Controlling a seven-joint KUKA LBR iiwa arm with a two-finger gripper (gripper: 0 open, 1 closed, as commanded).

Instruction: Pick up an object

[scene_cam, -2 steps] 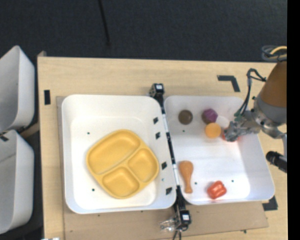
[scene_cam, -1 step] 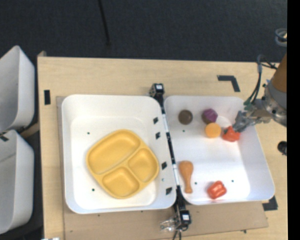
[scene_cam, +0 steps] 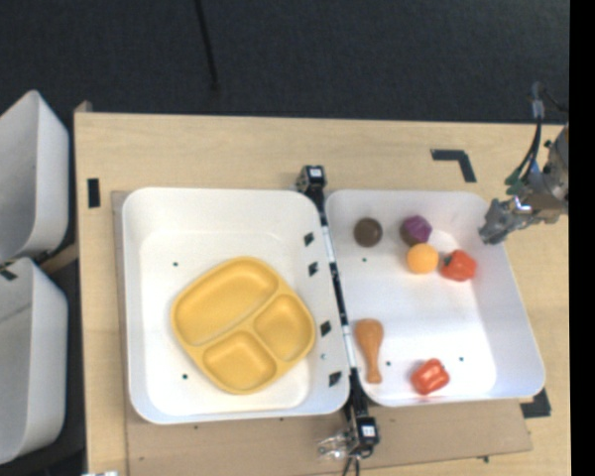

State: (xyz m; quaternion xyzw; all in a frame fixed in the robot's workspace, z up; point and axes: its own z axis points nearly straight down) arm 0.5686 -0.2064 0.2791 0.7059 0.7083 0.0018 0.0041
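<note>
Over right bin's (scene_cam: 506,305) far edge — fingers (scene_cam: 496,222) | grip state unclear | no legible writing

A pale wooden counter (scene_cam: 228,152) with black corner marks stands on a dark carpeted floor (scene_cam: 327,38). A thin dark line (scene_cam: 203,28) runs across the floor towards the counter's far edge. Two white moulded shapes (scene_cam: 15,266), possibly seats, sit just beside the counter's left edge. The lighting is even and soft.
</note>
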